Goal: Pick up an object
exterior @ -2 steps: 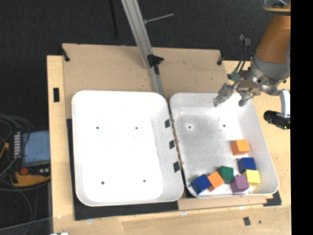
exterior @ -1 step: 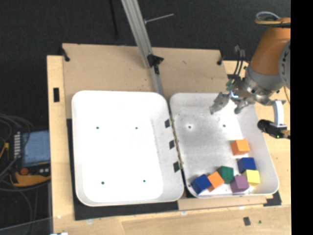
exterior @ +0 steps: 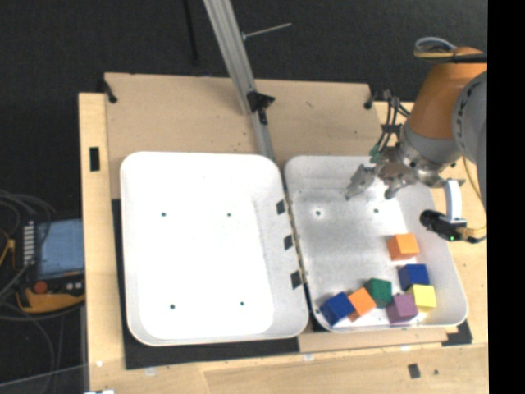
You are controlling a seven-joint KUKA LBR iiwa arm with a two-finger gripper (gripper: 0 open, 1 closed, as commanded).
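Note:
My gripper (exterior: pixel 373 187) hangs over the far part of the right bin (exterior: pixel 340 236); its two fingers stand apart, open, with nothing between them. Several small blocks lie in that bin's near right corner. An orange block (exterior: pixel 402 246) lies closest to the gripper, nearer the camera than it and a little to its right. Beyond it toward the front are a blue block (exterior: pixel 414 275), a yellow block (exterior: pixel 424 295) and a purple block (exterior: pixel 401 308). A green block (exterior: pixel 380 290), a second orange block (exterior: pixel 361 301) and a second blue block (exterior: pixel 337 308) line the front rim.
The left bin (exterior: pixel 205 245) lies beside the right one, joined at the middle rims. A slanted metal rail (exterior: pixel 238 64) rises from the back of the bench. A black fitting (exterior: pixel 443 222) sticks out at the right bin's right rim.

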